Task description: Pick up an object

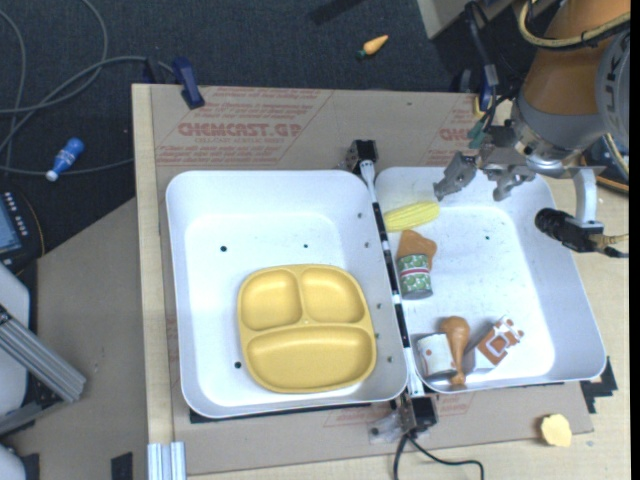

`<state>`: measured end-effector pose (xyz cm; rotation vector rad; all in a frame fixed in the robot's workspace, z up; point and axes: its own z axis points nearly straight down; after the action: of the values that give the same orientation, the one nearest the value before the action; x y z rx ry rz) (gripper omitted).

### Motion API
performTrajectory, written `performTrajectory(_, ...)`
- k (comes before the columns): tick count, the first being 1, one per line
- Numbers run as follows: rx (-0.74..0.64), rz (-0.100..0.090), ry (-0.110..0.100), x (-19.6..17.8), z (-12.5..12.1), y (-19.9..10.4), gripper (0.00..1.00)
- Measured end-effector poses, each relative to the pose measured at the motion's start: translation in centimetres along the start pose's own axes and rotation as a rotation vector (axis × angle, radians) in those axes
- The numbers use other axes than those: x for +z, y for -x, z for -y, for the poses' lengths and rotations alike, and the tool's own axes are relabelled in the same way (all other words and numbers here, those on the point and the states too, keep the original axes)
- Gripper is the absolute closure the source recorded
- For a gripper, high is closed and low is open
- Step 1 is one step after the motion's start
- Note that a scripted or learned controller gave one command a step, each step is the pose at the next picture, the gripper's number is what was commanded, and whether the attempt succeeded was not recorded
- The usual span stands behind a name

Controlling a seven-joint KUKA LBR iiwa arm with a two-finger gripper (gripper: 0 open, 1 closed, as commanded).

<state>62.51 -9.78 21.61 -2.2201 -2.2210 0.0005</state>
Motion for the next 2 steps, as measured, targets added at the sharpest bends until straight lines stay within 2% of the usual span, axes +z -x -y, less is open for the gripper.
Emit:
performTrajectory(1, -0.001, -0.002, -0.006, 3.4, 3.5, -2.6, 0.00)
performTrajectory(2, 0.004, -0.001, -0.003, 13.6, 3.2, 0.1, 0.00)
